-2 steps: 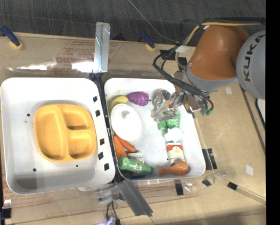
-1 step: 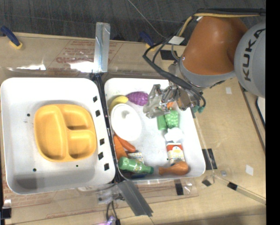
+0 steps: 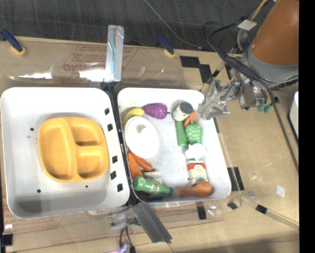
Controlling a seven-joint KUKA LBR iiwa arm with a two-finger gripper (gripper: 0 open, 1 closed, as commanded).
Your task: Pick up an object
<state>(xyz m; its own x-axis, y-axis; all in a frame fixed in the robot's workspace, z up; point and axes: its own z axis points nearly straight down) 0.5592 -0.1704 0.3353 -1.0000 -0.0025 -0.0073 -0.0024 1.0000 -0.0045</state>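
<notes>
The grey metal two-finger gripper (image 3: 213, 105) is hanging over the upper right corner of the right shallow white plastic bin (image 3: 219, 157); whether it is spread or closed I cannot tell, and nothing is visibly sitting in it. Lying just beside it, inside that corner, is a small orange carrot-shaped toy (image 3: 189, 118), touching a green bumpy plastic toy (image 3: 193, 133); judging by their look, both are light, stiff and somewhat slick, best pinched across the narrow middle. Nearby are resting a purple knobbly grape bunch (image 3: 156, 110) and a smooth white round bowl (image 3: 142, 137); the left bin is bearing a glossy yellow divided tray (image 3: 73, 147).
</notes>
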